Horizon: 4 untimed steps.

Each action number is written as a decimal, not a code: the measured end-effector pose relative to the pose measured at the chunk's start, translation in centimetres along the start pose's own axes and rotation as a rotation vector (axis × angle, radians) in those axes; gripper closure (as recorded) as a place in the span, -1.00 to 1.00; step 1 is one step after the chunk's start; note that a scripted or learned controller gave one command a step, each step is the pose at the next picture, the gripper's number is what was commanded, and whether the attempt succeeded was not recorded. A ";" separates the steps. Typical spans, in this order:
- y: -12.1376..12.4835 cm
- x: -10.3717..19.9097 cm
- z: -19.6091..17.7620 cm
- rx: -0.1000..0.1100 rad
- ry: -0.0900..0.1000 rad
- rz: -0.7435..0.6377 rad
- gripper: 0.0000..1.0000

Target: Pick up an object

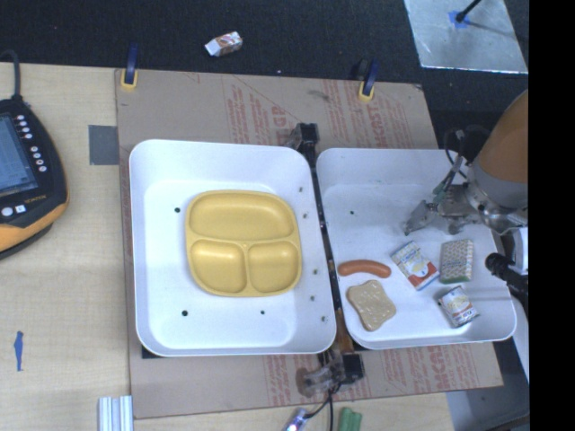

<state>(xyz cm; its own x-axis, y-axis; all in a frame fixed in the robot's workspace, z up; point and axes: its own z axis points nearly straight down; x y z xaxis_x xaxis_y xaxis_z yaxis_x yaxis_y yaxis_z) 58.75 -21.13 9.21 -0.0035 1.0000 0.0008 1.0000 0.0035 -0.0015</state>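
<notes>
Gripper (429,215) is hovering with fingers spread, holding nothing, just above the small carton (415,265) — risk: the sponge (456,260) lying close beside the carton is crowding any descent, inviting a nudge.

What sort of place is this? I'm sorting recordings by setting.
Likely a robotics lab bench: two white bins on clamped cardboard, toy food such as a sausage, and a teach pendant beside them.

Teach pendant (25,180) at bench's left edge; crumpled wrapper (224,44) on dark floor.
</notes>
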 end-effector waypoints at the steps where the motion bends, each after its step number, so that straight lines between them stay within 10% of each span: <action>1: -6.3 5.7 0.1 0.003 -0.001 -0.003 -1.00; 2: -6.3 5.6 -0.9 0.004 -0.003 -0.007 1.00; 3: -2.5 11.7 -1.1 0.002 -0.002 -0.004 1.00; 4: -6.7 20.2 -9.9 0.002 -0.001 -0.003 1.00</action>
<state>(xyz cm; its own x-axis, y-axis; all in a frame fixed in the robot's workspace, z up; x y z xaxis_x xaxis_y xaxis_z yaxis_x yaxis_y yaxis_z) 51.96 -0.99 19.17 -0.0060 1.0000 -0.0002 1.0000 0.0060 -0.0038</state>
